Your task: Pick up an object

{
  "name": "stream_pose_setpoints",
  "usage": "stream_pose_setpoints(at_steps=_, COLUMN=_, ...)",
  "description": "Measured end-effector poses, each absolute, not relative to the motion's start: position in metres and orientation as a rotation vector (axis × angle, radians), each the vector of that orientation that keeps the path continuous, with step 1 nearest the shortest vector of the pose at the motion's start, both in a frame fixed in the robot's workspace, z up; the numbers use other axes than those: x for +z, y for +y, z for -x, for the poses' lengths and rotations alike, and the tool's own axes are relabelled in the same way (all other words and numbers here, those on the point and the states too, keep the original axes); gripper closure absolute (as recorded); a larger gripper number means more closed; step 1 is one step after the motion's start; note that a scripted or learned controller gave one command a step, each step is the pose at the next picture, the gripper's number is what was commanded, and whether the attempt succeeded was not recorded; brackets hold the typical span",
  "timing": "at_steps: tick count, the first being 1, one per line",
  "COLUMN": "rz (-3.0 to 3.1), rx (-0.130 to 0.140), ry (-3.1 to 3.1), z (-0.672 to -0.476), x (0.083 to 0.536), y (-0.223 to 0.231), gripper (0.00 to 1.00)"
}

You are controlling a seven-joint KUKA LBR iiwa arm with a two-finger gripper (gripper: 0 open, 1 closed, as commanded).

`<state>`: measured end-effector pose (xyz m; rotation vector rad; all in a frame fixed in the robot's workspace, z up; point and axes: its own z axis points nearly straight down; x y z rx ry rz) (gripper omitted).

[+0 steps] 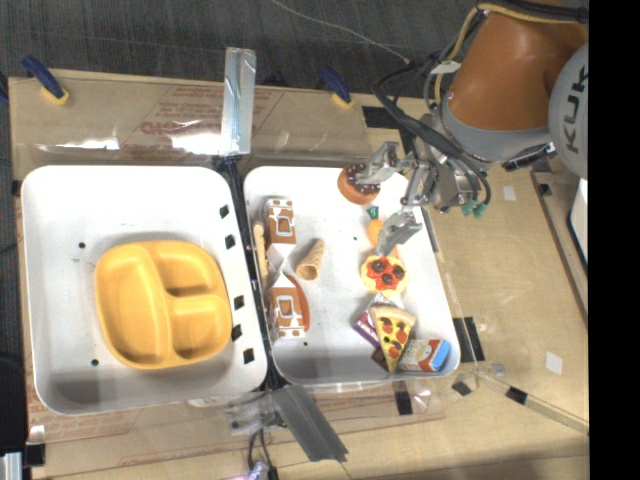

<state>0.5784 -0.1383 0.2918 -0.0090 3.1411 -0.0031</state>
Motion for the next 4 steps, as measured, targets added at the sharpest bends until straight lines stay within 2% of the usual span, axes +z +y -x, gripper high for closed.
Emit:
stream_pose_setpoints(at_steps=1, rz=-0.011, rx=0.006, ry=3.157, z=-0.603, x=0.149, y=-0.206, gripper=0.00)
stream_pose_setpoints(at_steps=2, rz=0.132, rx=-0.005, ry=3.133, z=-0.615, x=0.095, y=-0.209, gripper=0.00)
stream_pose_setpoints(at_steps=3, rz=0.216, rx=-0.003, ry=3.129, z=-0.597, x=0.094, y=-0.185, gripper=0.00)
stream_pose_setpoints(at_steps=4, rz=0.052, rx=-0.001, ry=3.141, z=-0.584, x=0.092, y=-0.142, gripper=0.00)
